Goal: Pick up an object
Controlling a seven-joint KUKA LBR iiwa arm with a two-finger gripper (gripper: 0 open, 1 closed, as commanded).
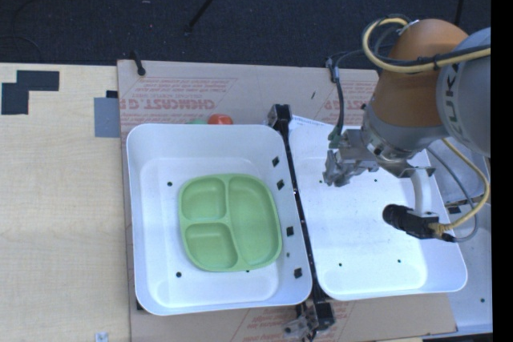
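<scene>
From here I see a green divided plate (230, 222) of smooth matt plastic, two white bins (152, 268) of smooth, faintly glossy plastic, printed brown cardboard (176, 92) beneath them, and pale wood-grain bench (56, 212) surface.

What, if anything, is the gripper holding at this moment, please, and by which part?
Nothing visible: the gripper hangs over the right bin, and the green divided plate lies untouched in the left bin.

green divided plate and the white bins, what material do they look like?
Green divided plate: likely moulded plastic, matte; even colour, rounded compartment ridges, soft sheen. White bins: probably thin formed plastic, smooth and semi-gloss; rounded corners, uniform white walls. Not certain from this view.
</scene>
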